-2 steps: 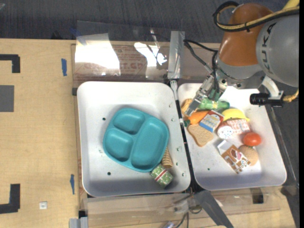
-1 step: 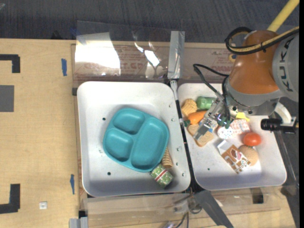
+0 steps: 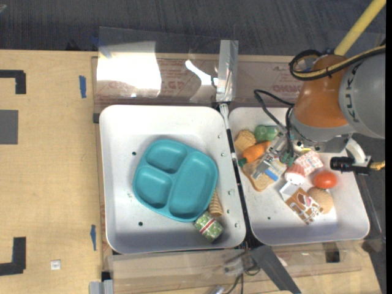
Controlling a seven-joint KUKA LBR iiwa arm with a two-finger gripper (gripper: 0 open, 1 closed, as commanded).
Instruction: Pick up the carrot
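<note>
A robot arm (image 3: pixel 334 97), grey with an orange band, reached in over the right-hand white bin (image 3: pixel 349 225) on the table. Its tool (image 3: pixel 274 158) hung low among a heap of toy food near that bin's rear left corner. Whether the tool was clenched or released could not be told, because clutter and its own metal parts blurred together.

The carrot (image 3: pixel 253 152), small and orange, lay just beside the tool, close to the bin's left wall, with a green piece (image 3: pixel 265 132) and a waffle-like biscuit (image 3: pixel 245 140) touching or nearly touching it.

Judged from this, the step in hand was the approach or the closing grasp; nothing showed the carrot lifted. The next move would call for gripping the carrot alone, then rising straight up.

Room was tight: the bin wall on one side, a tomato (image 3: pixel 325 179) and packets on the other. The left bin (image 3: pixel 116 164), holding a teal divided plate (image 3: pixel 174 179), offered open floor.
</note>
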